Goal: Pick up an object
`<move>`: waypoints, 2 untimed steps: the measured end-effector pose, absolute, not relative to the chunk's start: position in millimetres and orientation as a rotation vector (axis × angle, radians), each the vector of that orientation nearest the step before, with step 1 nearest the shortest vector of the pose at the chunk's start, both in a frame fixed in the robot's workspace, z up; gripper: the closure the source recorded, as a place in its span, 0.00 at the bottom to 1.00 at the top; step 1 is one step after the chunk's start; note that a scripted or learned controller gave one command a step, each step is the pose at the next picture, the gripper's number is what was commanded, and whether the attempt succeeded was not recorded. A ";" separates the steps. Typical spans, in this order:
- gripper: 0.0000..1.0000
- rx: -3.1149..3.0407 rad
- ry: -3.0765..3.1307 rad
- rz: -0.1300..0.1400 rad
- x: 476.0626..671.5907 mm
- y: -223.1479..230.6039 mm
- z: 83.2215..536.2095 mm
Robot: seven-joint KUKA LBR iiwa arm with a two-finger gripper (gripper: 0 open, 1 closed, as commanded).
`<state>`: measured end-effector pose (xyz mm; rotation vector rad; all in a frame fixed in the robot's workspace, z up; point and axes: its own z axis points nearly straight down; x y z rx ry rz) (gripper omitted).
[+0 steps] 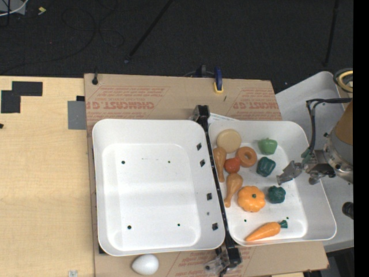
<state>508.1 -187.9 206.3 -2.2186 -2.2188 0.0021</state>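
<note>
Hovering at three o'clock of the right bin (314, 227), the gripper (290, 172) grips nothing; whether it is parted cannot be told, so picking remains undone.

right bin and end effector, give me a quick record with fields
right bin: holds toy foods
near end effector: dark green pepper, dark green piece
front: carrot, small pumpkin
back: light green pepper, tan round piece
end effector: over the bin's right part, nothing seen between its fingers
left bin: white
off-bin: white egg
</note>
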 end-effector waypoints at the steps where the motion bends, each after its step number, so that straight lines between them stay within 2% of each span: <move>1: 0.00 -2.223 -2.220 0.001 507.4 -202.8 83.3; 2: 0.00 -2.212 -2.229 -0.003 559.7 -117.0 87.5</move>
